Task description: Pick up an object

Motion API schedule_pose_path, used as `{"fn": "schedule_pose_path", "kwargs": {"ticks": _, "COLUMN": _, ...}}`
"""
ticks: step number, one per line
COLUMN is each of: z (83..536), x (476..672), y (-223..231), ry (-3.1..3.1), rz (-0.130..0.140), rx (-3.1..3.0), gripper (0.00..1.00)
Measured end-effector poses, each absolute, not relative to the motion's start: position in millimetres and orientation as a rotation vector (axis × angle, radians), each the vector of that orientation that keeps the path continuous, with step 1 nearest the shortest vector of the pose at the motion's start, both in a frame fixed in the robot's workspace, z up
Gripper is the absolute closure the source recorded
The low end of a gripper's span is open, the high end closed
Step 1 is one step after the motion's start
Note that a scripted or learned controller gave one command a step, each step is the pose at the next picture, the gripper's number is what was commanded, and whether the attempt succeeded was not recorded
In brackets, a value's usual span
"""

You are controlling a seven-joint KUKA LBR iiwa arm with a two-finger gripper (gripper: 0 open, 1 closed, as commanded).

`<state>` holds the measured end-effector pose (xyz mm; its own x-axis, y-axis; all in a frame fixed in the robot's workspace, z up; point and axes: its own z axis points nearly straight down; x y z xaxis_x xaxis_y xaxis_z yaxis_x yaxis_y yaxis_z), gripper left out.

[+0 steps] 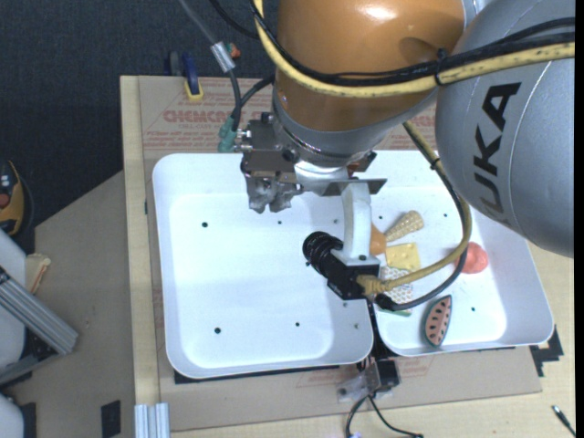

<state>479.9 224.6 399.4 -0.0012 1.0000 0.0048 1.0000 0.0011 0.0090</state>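
Big glossy orange band [365,35] on the grey arm [511,126], black KUKA lettering at 3 o'clock. Yellow-and-black cables [429,57] loop across it.

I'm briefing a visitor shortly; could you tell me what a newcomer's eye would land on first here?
The orange band of the grey arm looms at the top. Below it the gripper hangs over the left bin. The right bin holds bright bits: a watermelon slice, a pink ball, and a waffle cone.
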Motion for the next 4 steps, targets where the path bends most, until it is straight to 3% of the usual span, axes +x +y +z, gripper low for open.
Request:
{"fn": "schedule_pose_path", "kwargs": {"ticks": 1, "z": 473, "x": 479.6, "y": 222, "ry": 2.221, "rz": 0.015, "rx": 2.218, "gripper": 1.00}}
{"fn": "schedule_pose_path", "kwargs": {"ticks": 2, "z": 325, "x": 530.6, "y": 223, "ry": 2.221, "rz": -0.021, "rx": 2.228, "gripper": 1.00}}
{"fn": "schedule_pose_path", "kwargs": {"ticks": 3, "z": 431, "x": 530.5, "y": 225, "ry": 2.220, "rz": 0.018, "rx": 2.217, "gripper": 1.00}}
{"fn": "schedule_pose_path", "kwargs": {"ticks": 4, "z": 503, "x": 506.7, "y": 225, "ry": 2.222, "rz": 0.015, "rx": 2.217, "gripper": 1.00}}
